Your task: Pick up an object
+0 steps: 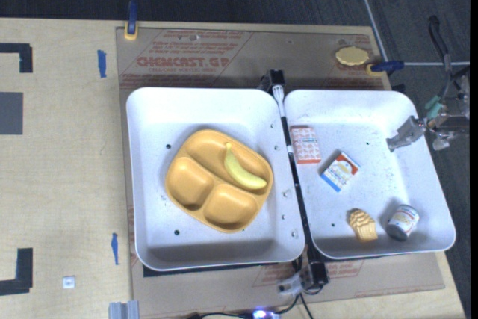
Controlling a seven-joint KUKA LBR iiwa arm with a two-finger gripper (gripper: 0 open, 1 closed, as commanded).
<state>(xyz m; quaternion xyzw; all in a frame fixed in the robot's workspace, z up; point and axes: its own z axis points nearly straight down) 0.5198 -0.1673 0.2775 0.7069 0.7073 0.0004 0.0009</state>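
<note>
My gripper (404,134) hangs at the upper right side of the right bin (373,107), just inside its rim, and nothing can be made out in it. In that bin lie a red and white packet (305,144) near the left wall, a small blue, white and red carton (340,171) in the middle, a golden pastry-like piece (363,225) near the front, and a small tin can (402,221) on its side at the front right. All of these lie apart from the gripper.
The left bin (149,116) holds a yellow divided plate (196,179) with a banana (243,169) on it. A round yellow disc (352,56) lies on the cardboard behind the right bin. A thin pole crosses at the upper right.
</note>
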